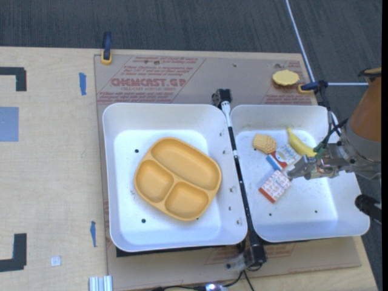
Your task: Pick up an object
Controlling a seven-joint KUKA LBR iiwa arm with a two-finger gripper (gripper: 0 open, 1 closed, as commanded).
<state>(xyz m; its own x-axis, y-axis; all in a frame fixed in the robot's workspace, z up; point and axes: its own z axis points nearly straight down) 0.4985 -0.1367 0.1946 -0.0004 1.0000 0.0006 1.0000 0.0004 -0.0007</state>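
- The table (pixel 42 180) fills the left of the frame as pale wood, with black corner marks at its far left edge and short blue tape strips.
- A brown board (pixel 182 77) lies on the table under both bins, with red print along its upper part and a clamp (pixel 107 47) at its upper left corner.
- The left bin (pixel 118 180) sits at the centre of the frame and holds a yellow plate (pixel 177 179) with three compartments, lying flat and turned at a slant.
- The right bin (pixel 339 214) touches the left bin along a dark seam that runs from the upper middle to the lower middle.
- In the upper left part of the right bin lies a tan cracker (pixel 264 143); just right of it is a banana (pixel 299 143), yellow and tilted.
- Between them, slightly lower, a small packet (pixel 284 157) in red, white and blue lies touching the banana's lower end.
- Below that, near the bin's middle, a red-and-white box (pixel 274 185) lies at a slant.
- A round yellow disc (pixel 285 78) rests on the board above the right bin.
- The pincer (pixel 298 171) reaches in from the right edge over the right bin, its tip close to the right of the box and below the banana; whether it is open or closed cannot be told, and nothing is seen held in it.
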